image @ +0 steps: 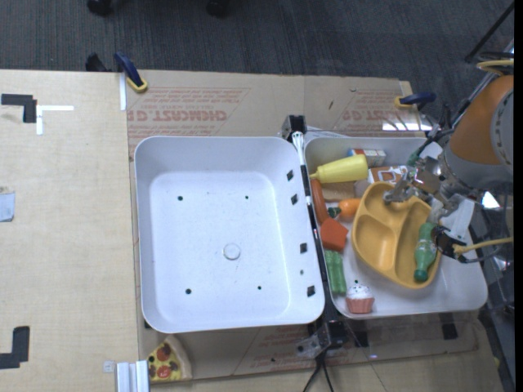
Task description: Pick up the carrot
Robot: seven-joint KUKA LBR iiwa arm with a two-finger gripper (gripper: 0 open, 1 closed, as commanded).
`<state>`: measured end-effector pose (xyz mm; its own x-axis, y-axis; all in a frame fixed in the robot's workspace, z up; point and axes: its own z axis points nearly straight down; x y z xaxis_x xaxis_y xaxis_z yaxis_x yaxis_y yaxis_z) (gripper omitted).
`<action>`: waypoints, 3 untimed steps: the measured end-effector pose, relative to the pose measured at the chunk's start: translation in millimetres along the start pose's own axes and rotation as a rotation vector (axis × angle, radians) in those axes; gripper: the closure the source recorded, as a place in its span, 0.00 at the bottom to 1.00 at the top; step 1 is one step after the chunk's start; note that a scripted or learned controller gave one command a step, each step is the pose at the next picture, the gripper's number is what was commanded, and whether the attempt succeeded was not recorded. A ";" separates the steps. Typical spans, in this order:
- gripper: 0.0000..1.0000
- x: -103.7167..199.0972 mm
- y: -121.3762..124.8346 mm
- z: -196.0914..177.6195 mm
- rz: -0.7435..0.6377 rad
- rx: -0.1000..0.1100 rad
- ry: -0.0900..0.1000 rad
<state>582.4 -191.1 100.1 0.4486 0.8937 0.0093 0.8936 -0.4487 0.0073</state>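
The carrot [316, 196] is a slim orange piece lying lengthwise against the left wall of the right bin [458, 296], partly tucked under the yellow squeeze bottle [343, 170]. My gripper [401, 190] hangs over the far rim of the yellow divided bowl [384, 243], about a hand's width to the right of the carrot and apart from it. Nothing from the bin can be seen in it. The grey arm with its orange band [482, 129] reaches in from the right.
Around the carrot lie a small round orange fruit [347, 209], a red-orange block [333, 235], a green stick [334, 272] and a cupcake [359, 299]. A green bottle [424, 251] rests in the bowl. The left bin [147, 243] holds a small white disc [232, 252].
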 end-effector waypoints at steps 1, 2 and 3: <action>0.00 39.0 -54.1 7.9 0.023 0.007 -0.010; 1.00 34.4 -50.0 -4.4 0.026 -0.003 -0.018; 0.00 34.6 -50.6 -3.4 0.026 -0.001 -0.018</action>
<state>552.7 -137.5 103.5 0.4722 0.8814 -0.0084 0.8815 -0.4721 0.0083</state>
